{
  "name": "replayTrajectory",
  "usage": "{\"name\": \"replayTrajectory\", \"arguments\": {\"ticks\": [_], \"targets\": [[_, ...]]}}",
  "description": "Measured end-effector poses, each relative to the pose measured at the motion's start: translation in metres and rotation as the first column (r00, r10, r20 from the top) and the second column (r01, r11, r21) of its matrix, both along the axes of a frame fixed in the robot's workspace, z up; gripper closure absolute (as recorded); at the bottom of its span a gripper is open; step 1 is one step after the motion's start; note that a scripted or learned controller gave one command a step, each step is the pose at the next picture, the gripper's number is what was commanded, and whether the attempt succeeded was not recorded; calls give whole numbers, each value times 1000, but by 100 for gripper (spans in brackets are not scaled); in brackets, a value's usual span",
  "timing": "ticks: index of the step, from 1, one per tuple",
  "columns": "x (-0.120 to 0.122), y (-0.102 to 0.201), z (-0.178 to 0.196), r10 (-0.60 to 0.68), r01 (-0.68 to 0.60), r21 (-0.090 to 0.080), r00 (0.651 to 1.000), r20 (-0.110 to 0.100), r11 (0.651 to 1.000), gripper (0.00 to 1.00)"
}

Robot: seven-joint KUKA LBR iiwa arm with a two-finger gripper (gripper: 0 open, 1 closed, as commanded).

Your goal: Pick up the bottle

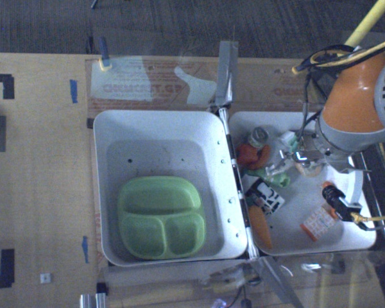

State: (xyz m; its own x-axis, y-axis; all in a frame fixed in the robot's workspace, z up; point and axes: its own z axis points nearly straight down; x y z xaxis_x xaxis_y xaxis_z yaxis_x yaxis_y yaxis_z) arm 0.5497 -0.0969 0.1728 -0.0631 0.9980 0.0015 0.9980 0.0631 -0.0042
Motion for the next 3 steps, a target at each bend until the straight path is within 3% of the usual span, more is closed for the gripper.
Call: {"name": "replayTrajectory", "arguments": {"ticks": [1,2,3], "targets": [[-13,4,-58,165,-165,-4,986,27,986,0],[-11,4,-48,165,-165,-4,986,31,986,100],[-15,-86,-85,238,-237,-10,971,13,971,100]]}}
